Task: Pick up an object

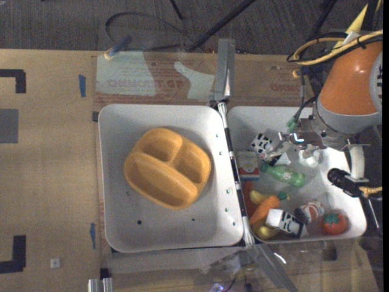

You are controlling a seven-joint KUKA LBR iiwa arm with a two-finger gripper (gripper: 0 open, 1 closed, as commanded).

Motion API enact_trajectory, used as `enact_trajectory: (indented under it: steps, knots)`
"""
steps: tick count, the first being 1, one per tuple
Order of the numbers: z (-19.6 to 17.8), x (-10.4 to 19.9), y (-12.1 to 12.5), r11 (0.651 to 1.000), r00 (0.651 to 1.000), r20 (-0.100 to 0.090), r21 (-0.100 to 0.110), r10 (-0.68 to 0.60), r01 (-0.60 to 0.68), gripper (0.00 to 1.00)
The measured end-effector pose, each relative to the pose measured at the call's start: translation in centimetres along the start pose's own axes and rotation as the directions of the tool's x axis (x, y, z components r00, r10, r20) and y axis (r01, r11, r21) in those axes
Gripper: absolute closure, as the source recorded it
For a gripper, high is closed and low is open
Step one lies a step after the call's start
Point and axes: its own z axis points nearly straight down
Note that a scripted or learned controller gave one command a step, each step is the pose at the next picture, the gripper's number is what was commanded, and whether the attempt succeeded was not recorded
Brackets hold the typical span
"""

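My gripper (287, 143) hangs low over the back part of the right bin (358, 224), under the orange band of the arm (347, 84). Just left of it lies a black-and-white spotted toy (261, 143), touching or nearly touching the gripper tip. A green bottle (284, 175) lies on its side just in front of the gripper. Further forward are an orange carrot (264, 210), a yellow banana (258, 196), a small black-and-white carton (287, 221), a little can (311, 210) and a red-orange tomato (334, 222).
The left bin (115, 224) holds an orange divided plate (168, 167). A metal rail (231, 163) separates the two bins. A red-and-white packet (249, 174) lies by the right bin's left wall. A black fitting (341, 181) sticks in from the right.
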Motion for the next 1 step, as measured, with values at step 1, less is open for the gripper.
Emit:
enact_trajectory:
  steps: [1]
  knots:
    - [9.22, -7.08, 0.38, 0.996, 0.996, 0.006, -0.023, -0.089, 0.089, 0.00]
